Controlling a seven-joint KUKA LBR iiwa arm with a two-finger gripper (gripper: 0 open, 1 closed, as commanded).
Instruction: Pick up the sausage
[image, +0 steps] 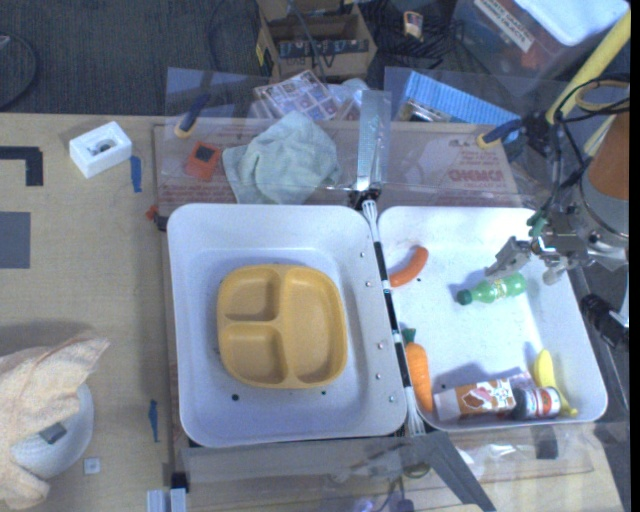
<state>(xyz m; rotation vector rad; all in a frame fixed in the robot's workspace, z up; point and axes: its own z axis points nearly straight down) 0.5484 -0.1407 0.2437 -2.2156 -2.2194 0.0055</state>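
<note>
The sausage (408, 266) is a small orange-red curved piece. It lies near the upper left corner of the right bin (470, 225), close to the divider between the bins. My gripper (528, 264) hangs over the upper right part of that bin, well to the right of the sausage. Its fingers are open and spread, with nothing between them. A green bottle (492, 291) lies just below and left of the fingertips.
Also in the right bin are a carrot (417, 372), a sauce bottle (497, 400) and a yellow banana (548, 372) along the front. The left bin (190, 250) holds a yellow divided plate (283, 325). A crumpled cloth (285, 160) lies behind the bins.
</note>
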